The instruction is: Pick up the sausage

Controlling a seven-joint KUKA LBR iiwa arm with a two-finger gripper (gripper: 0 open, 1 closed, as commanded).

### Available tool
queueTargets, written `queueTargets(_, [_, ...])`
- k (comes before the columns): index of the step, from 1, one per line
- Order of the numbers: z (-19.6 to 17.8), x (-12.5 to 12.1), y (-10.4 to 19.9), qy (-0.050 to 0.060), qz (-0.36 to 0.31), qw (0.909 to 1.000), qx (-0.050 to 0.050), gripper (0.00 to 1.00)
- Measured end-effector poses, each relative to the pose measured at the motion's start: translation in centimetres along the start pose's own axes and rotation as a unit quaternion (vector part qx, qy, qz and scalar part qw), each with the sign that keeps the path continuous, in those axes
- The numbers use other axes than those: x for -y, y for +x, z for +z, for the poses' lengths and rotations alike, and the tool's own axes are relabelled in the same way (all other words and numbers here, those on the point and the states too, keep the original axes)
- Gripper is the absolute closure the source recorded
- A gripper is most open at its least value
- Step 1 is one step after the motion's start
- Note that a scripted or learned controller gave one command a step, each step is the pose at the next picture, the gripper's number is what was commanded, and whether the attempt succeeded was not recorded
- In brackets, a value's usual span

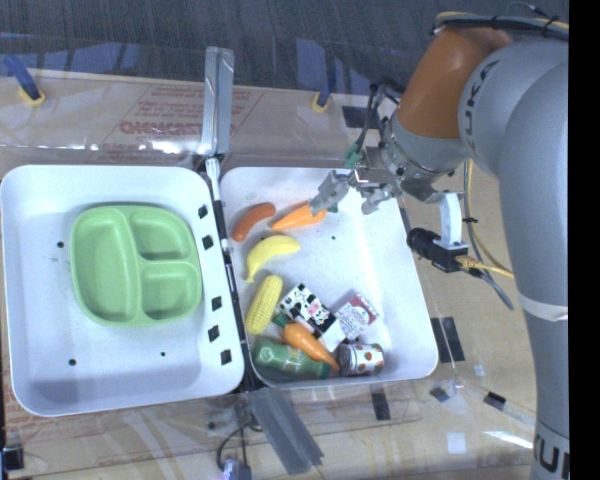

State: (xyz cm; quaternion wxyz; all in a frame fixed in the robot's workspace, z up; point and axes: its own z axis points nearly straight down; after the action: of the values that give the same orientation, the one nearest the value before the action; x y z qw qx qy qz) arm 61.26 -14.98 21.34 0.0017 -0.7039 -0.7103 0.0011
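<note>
Sausage in right white bin, gripper above.

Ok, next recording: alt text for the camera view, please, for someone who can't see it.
The grey arm's gripper hovers over the right white bin, by an orange toy carrot and the reddish-orange toy sausage, which lies untouched near a yellow toy banana. The left white bin holds a green divided plastic plate.
</note>
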Motion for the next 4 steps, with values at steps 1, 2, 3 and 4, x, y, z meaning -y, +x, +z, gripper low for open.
queueTargets(1, [9.3, -4.5, 5.0, 0.0, 0.135, 0.9909, 0.0, 0.0])
queueTargets(2, [8.2, -4.5, 5.2, 0.001, 0.131, 0.9914, 0.0, 1.0])
queueTargets(3, [8.2, -4.5, 5.2, 0.001, 0.131, 0.9914, 0.0, 0.0])
queueTargets(4, [11.4, -4.7, 5.8, -0.007, 0.152, 0.9884, -0.001, 0.0])
